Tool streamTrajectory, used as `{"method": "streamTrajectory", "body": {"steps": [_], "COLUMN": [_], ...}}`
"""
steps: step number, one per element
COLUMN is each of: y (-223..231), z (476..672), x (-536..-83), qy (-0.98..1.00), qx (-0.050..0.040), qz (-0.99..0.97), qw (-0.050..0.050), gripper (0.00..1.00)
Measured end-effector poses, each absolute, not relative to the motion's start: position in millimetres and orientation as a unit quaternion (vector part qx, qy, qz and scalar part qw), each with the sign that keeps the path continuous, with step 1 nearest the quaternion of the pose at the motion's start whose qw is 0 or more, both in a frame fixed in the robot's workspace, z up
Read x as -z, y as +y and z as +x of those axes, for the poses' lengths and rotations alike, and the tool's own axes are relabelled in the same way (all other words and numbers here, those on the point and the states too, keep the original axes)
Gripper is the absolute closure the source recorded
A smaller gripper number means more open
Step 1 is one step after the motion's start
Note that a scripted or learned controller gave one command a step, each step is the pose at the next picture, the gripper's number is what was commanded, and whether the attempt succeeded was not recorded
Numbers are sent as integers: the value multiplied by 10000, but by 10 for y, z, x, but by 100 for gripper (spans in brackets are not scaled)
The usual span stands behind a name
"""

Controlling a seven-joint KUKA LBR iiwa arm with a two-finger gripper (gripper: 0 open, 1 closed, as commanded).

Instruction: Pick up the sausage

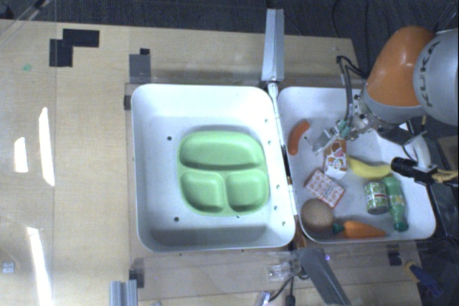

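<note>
The sausage is a short red-orange link lying at the upper left of the right bin, close to the divider between the bins. My gripper hangs low over the same bin, just right of the sausage and apart from it, above a small red-and-white carton. The grey arm with its orange band comes in from the upper right. Nothing shows in the gripper.
The right bin also holds a banana, a green can, a green bottle, a checkered packet, a brown round fruit and a carrot. A green compartment tray lies in the left bin.
</note>
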State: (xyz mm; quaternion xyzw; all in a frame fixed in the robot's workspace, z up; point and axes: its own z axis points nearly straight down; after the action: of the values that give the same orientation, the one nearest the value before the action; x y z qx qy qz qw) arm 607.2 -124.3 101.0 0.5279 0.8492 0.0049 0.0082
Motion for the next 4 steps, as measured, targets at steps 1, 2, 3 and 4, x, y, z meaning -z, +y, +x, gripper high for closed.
{"method": "streamTrajectory", "body": {"steps": [1, 2, 3, 4], "y": [-1537, -872, -883, -861], "z": [5856, 6033, 6627, 6665], "x": [-1928, -1525, -979, -1125], "qy": [9008, 8675, 8503, 8521], "qx": [-15, -15, -65, -96], "qz": [4342, 4975, 5261, 5230], "qw": [48, 24, 92, 151], "gripper": [0, 0, 0, 100]}}
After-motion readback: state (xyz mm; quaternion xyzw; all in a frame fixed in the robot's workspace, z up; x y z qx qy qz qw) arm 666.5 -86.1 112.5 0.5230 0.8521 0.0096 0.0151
